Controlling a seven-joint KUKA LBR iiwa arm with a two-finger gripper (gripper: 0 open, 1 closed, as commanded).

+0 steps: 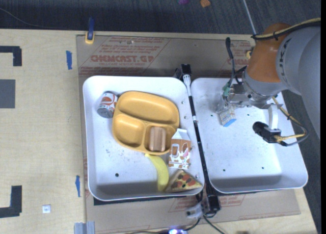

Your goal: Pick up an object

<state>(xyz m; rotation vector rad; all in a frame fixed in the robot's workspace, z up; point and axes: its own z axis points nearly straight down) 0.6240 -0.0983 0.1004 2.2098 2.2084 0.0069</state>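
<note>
My gripper (pixel 227 111) hangs low over the back left part of the right bin (pixel 244 169), below the arm's orange band. A small blue and white piece (pixel 229 121) shows at its tip; I cannot tell whether it is a part of the gripper or a loose thing. In the left bin (pixel 99 177) lie a yellow divided plate (pixel 137 113), a brown cup (pixel 157 138) in the plate's front compartment, a soda can (pixel 106 104) on its side, a banana (pixel 161 172), a small carton (pixel 179 151) and a pizza slice (pixel 182 181).
The two bins meet at a dark divider (pixel 196 136). The arm's black cable and plug (pixel 267 132) hang over the right bin's right half. Cardboard (pixel 122 54) lies under the bins on the wooden bench.
</note>
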